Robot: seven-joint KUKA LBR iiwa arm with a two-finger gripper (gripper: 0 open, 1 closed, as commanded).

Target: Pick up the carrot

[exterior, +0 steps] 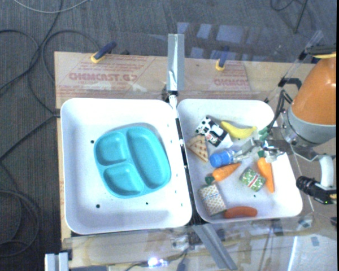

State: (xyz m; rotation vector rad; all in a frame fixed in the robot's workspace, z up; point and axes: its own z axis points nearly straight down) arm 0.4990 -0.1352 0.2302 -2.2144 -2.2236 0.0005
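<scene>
Two carrots lie in the right bin [282,205]: one [225,173] near the middle, beside a blue bottle [221,158], the other [265,174] by the right wall. The gripper [261,149] hangs just above the second carrot; its jaw state cannot be told. The left bin [73,208] holds a blue tray [133,160].

A robotics lab — clamped plywood bench [130,78], loose cables [22,44] on grey carpet [73,16].

Gripper [259,147] low over right bin [282,208], beside blue bottle [221,157], two carrots [226,171] [265,174], banana [238,130], sausage [240,212], left bin [79,208] holding blue divided tray [133,161]
</scene>
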